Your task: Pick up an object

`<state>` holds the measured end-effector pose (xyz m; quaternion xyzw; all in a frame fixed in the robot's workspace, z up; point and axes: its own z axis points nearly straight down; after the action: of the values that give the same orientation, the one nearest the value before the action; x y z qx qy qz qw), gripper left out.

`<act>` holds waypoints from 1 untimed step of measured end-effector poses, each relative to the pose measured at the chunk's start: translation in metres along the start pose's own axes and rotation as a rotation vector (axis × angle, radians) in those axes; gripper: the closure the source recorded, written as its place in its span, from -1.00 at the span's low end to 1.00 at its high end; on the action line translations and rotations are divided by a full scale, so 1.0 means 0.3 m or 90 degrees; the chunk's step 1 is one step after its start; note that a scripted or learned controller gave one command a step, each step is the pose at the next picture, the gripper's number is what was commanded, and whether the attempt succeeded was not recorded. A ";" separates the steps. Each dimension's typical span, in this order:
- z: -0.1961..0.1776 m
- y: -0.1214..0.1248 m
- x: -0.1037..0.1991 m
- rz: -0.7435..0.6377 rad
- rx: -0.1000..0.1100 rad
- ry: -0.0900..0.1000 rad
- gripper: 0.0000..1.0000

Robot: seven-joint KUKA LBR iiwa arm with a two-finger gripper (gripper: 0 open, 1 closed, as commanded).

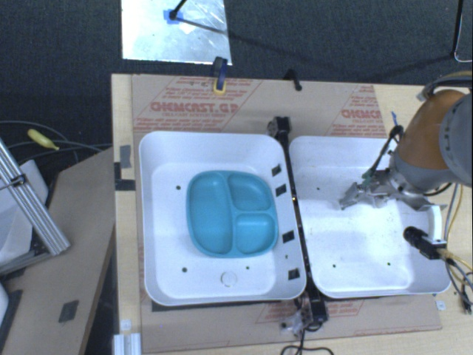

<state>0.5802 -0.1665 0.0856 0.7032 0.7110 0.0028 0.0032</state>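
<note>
We're still pre-grasp: gripper (353, 197) hangs over the right bin (355, 268), can't tell how it's set, while the blue divided plate (231, 214) sits in the left bin (166, 198), so next we'd probably cross over.

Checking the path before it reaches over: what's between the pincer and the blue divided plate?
In the camera view, bare white floor of the right bin, then the black clips on the two bins' adjoining walls, separate the pincer from the blue divided plate.
</note>
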 end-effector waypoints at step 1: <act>0.004 -0.155 -0.114 0.009 0.006 0.000 -1.00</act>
<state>0.5340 -0.2013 0.0841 0.7080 0.7063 -0.0005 -0.0004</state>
